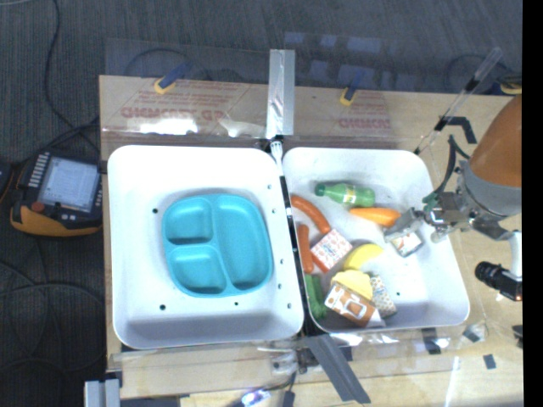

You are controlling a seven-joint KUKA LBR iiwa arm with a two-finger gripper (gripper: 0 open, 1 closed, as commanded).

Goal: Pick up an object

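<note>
Two white bins side by side on the bench. Left bin (127, 253) holds a teal divided plate (217, 242) roughly centred, w/ bare white floor all round it, widest along the bin's left edge and near edge. Right bin (441, 295) is crowded on its left half: green bottle (345, 195) near the far edge, orange carrot (374, 215) just beside it toward the right, a red-orange sausage-like piece (310, 213) along the divider edge, another orange-red stick (303, 246) below it touching the divider. Mid-bin: small red-and-white box (330, 249), yellow banana (363, 256) touching it on the right. Near the bin's near edge: an orange-white carton (350, 303) w/ a yellow top, a green piece (316, 297) partly hidden under it, and a small patterned packet (381, 297) just beside. Right bin's near-right corner and far-right corner are bare floor, so most open room is on that side. Gripper (413, 230) sits over the right-centre of the right bin, near its right edge, arm coming in across that edge; a small grey-white object (405, 242) lies right at the fingertips, but can't tell if jaws are open or closed on it, blurred and too small. Arm's orange band (502, 147) is cut off at the frame's right side.
</note>
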